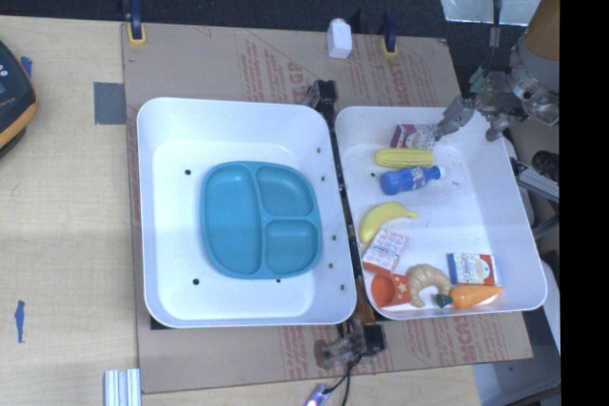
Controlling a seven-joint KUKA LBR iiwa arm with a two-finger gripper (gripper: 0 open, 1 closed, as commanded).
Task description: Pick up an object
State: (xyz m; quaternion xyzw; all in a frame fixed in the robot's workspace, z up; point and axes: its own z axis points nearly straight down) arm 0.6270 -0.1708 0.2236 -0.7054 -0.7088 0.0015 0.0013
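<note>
Biggest things first: you've got two shallow white bins side by side. The left white bin [162, 204] holds a blue plastic divided tray [260, 219]. The right white bin [519, 214] has all the small stuff, so that's where your pick has to happen.

The grey arm comes in from the right, and its two-finger gripper [455, 121] sits over the far end of the right bin. I honestly can't tell how its grasp is set; it's a small blurry grey shape from here.

The key relation: the nearest candidates lie just toward you and slightly left of the gripper. A small dark-red and white packet [409, 135] is right beside the tip, maybe touching, can't say. Next to it is the yellow toy corn cob [403, 157], long axis running left-right across the bin, then the blue toy bottle [409, 179], also lying roughly left-right.

Further off: a yellow toy banana [383, 219], a white and red card packet [384, 250], a tan croissant [427, 280], a small white carton [473, 268] and an orange toy carrot [468, 297].

The arm's upper part is cut off at the frame edge.
</note>
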